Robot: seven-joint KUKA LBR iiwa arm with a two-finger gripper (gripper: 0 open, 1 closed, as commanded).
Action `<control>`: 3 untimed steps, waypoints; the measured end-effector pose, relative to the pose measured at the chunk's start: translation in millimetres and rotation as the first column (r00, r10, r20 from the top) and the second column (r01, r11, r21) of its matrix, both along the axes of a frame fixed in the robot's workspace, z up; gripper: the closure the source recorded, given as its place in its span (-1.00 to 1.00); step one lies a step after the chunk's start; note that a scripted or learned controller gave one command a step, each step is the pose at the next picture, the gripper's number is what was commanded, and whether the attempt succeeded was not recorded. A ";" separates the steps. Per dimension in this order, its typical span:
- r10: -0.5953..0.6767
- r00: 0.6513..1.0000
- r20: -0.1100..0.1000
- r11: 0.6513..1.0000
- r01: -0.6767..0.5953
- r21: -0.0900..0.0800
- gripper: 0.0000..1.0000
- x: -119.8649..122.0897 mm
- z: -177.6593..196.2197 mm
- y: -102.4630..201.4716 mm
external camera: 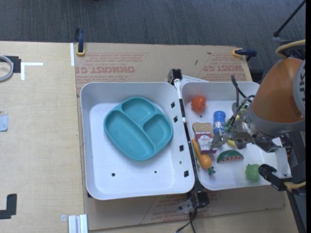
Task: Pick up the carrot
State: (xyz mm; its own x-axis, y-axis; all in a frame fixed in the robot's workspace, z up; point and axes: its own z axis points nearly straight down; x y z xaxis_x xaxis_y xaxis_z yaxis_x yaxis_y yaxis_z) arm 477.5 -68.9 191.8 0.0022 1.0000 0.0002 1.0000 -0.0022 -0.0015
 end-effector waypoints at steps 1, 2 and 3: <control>0.002 1.000 0.000 1.000 -0.002 0.000 -1.00 0.3 0.0 35.6; 0.000 1.000 0.000 1.000 0.000 0.000 -1.00 0.0 0.0 10.7; 0.003 1.000 0.001 1.000 -0.003 0.000 -1.00 8.8 0.1 40.0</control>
